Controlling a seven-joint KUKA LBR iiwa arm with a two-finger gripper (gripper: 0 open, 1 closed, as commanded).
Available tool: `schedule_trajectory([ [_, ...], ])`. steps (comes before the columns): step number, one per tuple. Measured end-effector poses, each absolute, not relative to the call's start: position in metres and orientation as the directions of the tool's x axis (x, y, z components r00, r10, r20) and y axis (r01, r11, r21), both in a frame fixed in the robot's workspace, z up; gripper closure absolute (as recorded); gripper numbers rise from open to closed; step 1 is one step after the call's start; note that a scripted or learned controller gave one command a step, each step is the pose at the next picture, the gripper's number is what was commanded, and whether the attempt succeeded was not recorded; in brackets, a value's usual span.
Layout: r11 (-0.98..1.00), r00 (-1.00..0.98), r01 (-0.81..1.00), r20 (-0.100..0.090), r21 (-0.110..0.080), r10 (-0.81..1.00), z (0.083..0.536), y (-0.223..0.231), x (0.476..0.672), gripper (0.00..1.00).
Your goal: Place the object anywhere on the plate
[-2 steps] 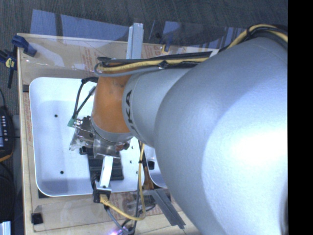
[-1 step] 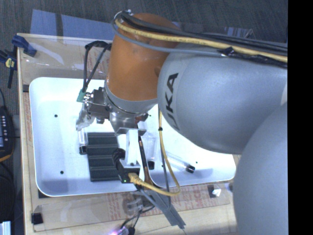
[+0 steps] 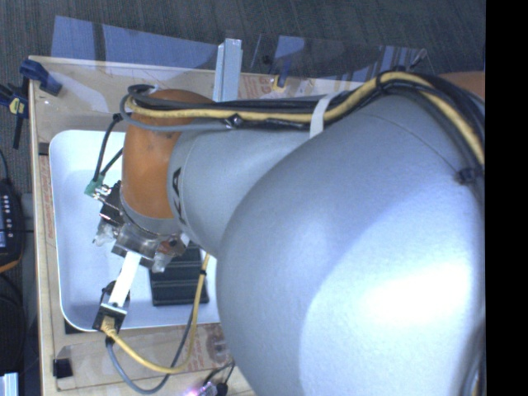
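Observation:
My grey arm [image 3: 346,246] with its orange band [image 3: 148,167] reaches across from the right and covers most of the bench. The wrist hangs over the left white bin [image 3: 70,221]. Below the wrist, the black body of my gripper [image 3: 176,280] points down over the near part of that bin. The gripper body and the arm hide whatever lies under them, and the arm also covers the right side of the bench.
A yellow cable [image 3: 157,361] loops past the bin's near rim, beside a white bracket [image 3: 122,285] on the wrist. A metal post [image 3: 228,68] stands at the back. A blue clamp [image 3: 37,74] sits on the bench's far left corner.

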State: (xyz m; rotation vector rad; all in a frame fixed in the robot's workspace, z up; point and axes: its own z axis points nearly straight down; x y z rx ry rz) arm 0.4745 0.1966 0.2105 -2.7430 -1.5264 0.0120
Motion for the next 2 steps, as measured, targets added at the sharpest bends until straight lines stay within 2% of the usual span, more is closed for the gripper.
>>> schedule_trajectory([
  [1,-0.594,0.594,0.804,-0.007,-0.005,0.804,0.138,0.217,0.474,0.0],
  [2,-0.622,0.622,0.783,-0.002,-0.003,0.783,0.182,0.14,0.476,0.0],
])
